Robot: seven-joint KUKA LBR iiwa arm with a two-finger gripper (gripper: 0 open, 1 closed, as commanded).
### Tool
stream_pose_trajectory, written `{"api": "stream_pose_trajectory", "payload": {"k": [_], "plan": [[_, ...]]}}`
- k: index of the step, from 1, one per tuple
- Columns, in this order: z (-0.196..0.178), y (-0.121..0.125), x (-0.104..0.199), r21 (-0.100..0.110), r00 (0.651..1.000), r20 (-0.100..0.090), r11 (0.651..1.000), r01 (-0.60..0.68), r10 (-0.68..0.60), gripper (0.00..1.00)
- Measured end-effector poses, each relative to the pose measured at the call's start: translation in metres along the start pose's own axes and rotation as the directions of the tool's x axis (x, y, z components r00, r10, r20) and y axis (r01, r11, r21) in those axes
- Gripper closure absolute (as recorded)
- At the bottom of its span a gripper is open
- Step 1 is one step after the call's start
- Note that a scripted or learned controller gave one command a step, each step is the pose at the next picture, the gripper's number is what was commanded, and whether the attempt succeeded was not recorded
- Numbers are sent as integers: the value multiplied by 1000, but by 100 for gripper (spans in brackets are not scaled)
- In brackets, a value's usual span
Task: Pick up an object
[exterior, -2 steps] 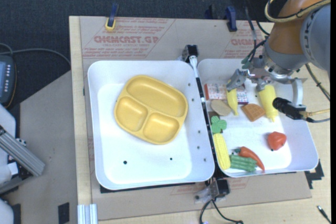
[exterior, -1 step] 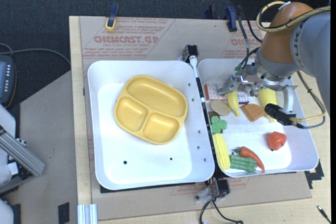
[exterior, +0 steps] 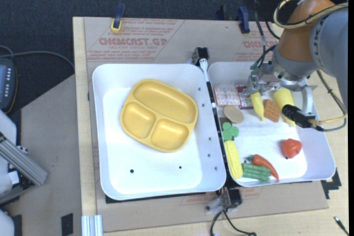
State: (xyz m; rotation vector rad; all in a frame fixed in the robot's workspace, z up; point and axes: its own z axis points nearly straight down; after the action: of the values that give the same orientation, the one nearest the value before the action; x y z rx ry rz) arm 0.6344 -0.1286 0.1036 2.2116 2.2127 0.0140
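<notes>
The arm [exterior: 310,30] reaches in from the right and hangs over the far part of the right bin [exterior: 321,160]. Its end effector [exterior: 260,85] sits low among the toy food there, just above a yellow banana [exterior: 257,105]; I cannot tell how it is set.

Beside the banana lie an orange-brown cracker piece [exterior: 271,110] and a second yellow piece [exterior: 283,98]. A tan cookie [exterior: 233,114] lies a little to the left, near a printed card [exterior: 228,96]. Along the bin's left wall lies a corn cob [exterior: 232,155], with a carrot [exterior: 264,163] and green beans [exterior: 257,173] at the near edge, and a red tomato-like piece [exterior: 291,147] to the right.

The left bin [exterior: 110,174] holds a yellow divided plate [exterior: 159,114].
</notes>
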Motion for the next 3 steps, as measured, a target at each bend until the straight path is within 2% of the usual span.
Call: {"api": "stream_pose_trajectory", "payload": {"k": [1,2,3], "plan": [[-63,5,-5,10,1000,-1,1000,0,0,100],[-118,7,-5,7,1000,-1,1000,0,0,100],[-113,-19,43,19,1000,-5,1000,3,-3,100]]}}
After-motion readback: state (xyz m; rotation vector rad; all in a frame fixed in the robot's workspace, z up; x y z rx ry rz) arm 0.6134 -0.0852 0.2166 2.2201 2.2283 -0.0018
